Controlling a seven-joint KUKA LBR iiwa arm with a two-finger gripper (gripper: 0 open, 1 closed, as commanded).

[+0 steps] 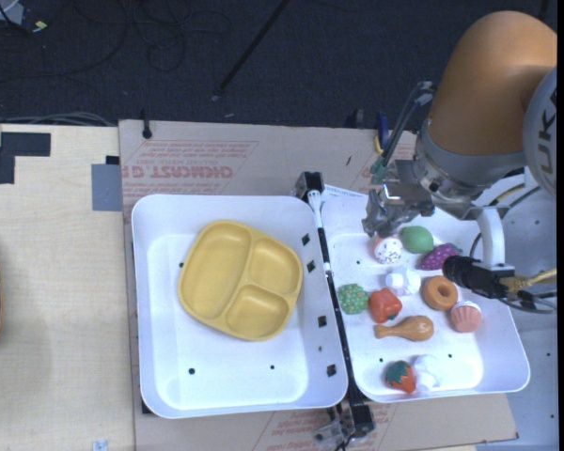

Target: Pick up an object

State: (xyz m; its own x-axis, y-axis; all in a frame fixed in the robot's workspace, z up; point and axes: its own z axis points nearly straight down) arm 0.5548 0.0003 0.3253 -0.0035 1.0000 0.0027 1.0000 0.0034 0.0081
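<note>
Crowding threatens the grasp: the tool [383,222], its state untellable, is poised over an egg [388,250], with a lime [416,240] touching at 2 o'clock.

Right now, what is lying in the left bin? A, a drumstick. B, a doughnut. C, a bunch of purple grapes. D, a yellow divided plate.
D: the yellow divided plate lies alone in the left bin, while the doughnut, drumstick and purple grapes all sit in the right bin.
</note>
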